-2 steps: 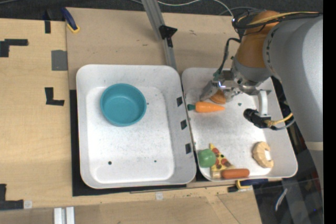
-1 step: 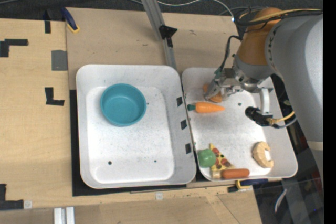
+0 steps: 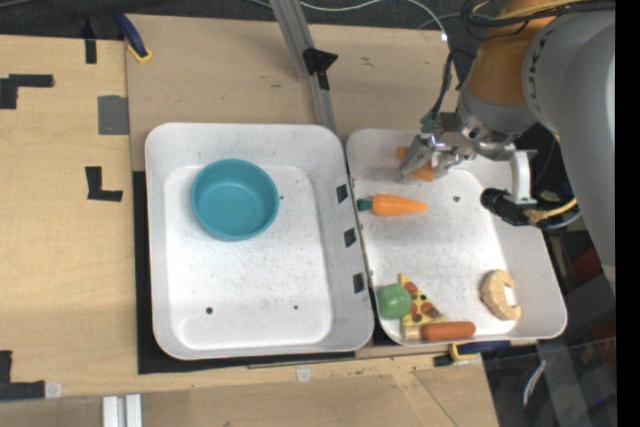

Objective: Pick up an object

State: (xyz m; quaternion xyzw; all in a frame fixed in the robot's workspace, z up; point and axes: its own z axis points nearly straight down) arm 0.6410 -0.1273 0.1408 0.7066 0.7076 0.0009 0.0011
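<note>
My gripper (image 3: 428, 155) is low over the far end of the right bin (image 3: 530, 245). A small orange object (image 3: 424, 172) lies right under it, partly hidden by the gripper. Just in front of the gripper, toward the bin's left wall, an orange carrot with a green top (image 3: 396, 206) lies on its side. In the bin's near left corner there are a green round object (image 3: 392, 300), a yellow and red piece (image 3: 416, 303) and a red sausage (image 3: 447, 330). A tan bread piece (image 3: 500, 295) lies near the right wall.
The left bin (image 3: 300, 305) holds a blue bowl (image 3: 235, 199). A grey metal pole (image 3: 290, 15) slants down to the far edge between the bins. Cables hang beside the arm at the right.
</note>
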